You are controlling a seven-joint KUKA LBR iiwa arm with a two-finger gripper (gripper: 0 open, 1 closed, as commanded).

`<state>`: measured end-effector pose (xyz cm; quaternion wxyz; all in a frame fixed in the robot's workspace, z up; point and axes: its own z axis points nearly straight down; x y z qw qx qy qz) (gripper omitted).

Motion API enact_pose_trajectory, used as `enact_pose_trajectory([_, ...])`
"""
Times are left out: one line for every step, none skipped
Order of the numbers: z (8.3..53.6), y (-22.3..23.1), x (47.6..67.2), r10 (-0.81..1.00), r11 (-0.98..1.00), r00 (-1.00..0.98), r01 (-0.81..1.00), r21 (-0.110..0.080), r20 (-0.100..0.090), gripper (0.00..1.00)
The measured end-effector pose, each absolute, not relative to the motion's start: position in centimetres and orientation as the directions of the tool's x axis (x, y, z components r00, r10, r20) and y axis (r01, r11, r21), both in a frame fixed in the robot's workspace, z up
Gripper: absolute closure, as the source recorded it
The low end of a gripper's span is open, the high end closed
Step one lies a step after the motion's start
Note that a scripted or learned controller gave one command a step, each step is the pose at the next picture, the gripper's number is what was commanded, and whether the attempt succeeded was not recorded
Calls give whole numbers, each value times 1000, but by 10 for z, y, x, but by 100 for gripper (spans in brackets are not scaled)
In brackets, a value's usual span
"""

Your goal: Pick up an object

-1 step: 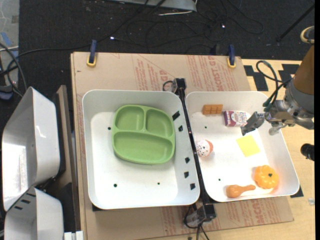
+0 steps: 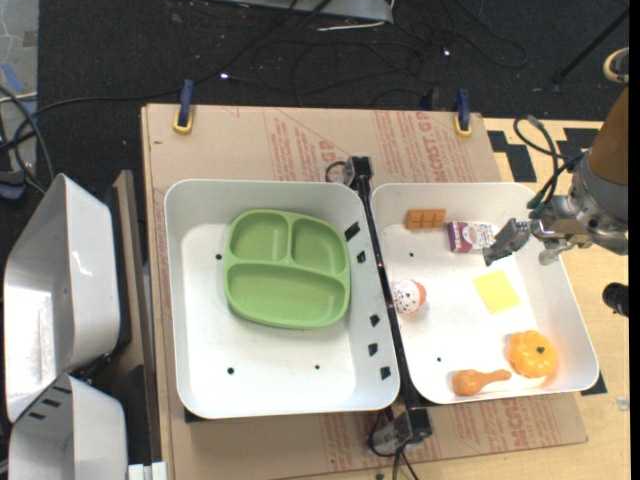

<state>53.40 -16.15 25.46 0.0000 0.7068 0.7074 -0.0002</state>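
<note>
One arm reaches in from right, tool point(image 2: 513, 240) over right bin point(image 2: 575, 313), open/closed state unclear.

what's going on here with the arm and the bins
A grey robot arm reaches in from the right, its gripper hovering over the right bin, near a purple carton and above a yellow square. Nothing sits between its fingers. That bin also holds a brown block, a small white ball-like toy, an orange pumpkin and an orange gourd. The left bin holds a green divided plate.

Grey arm reaching in from right, end effector point(image 2: 512, 241) low — fingers unclear
</note>
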Motion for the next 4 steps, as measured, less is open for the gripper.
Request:
enact_pose_trajectory([199,-151,533,1000,0,0,1000,-5,2,0])
enact_pose_trajectory([152,-142,536,1000,-1,1,1000,-4,1,0])
enact_pose_trajectory([98,-141,535,1000,-1,1,1000,-5,1,0])
enact_pose_trajectory([112,-142,536,1000,-3,3,1000,0,0,100])
